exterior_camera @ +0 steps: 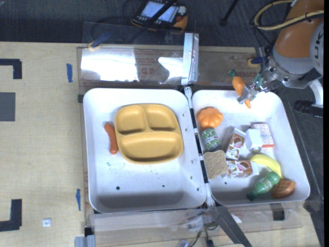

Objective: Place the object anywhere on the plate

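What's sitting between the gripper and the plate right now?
In the camera view, the orange pumpkin and the raised divider where the two bins meet lie between the gripper, with a carrot at it, and the yellow plate.

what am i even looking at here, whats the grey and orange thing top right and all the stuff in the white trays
One camera looks down at a slant on a bench with two shallow white bins. The grey and orange thing is a robot arm reaching in from the right. Its gripper holds a small orange toy carrot over the right bin. That bin holds toy food: an orange pumpkin, a yellow banana, a green bottle, a slice of bread, small cartons. The left bin holds a yellow divided plate, with an orange sausage beside it.
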Available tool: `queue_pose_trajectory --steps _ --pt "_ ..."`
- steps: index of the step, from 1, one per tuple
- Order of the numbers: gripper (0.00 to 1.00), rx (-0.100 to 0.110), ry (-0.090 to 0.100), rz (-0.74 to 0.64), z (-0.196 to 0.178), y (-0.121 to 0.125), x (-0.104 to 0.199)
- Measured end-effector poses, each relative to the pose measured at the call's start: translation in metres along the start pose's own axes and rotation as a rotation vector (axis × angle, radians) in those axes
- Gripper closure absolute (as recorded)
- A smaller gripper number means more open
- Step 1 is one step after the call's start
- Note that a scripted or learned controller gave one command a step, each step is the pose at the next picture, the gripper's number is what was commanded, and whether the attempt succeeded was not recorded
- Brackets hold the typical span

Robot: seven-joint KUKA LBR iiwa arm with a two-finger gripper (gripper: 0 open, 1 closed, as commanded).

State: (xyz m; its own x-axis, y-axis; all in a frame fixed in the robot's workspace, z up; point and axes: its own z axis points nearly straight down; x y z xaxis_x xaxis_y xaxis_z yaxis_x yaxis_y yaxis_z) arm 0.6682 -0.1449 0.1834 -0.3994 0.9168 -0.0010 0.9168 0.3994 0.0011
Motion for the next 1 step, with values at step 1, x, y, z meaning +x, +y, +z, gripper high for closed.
queue_pose_trajectory --steps 1 --pt "1.00 0.003 0.003 -0.151 -0.0001 0.0248 0.0584"
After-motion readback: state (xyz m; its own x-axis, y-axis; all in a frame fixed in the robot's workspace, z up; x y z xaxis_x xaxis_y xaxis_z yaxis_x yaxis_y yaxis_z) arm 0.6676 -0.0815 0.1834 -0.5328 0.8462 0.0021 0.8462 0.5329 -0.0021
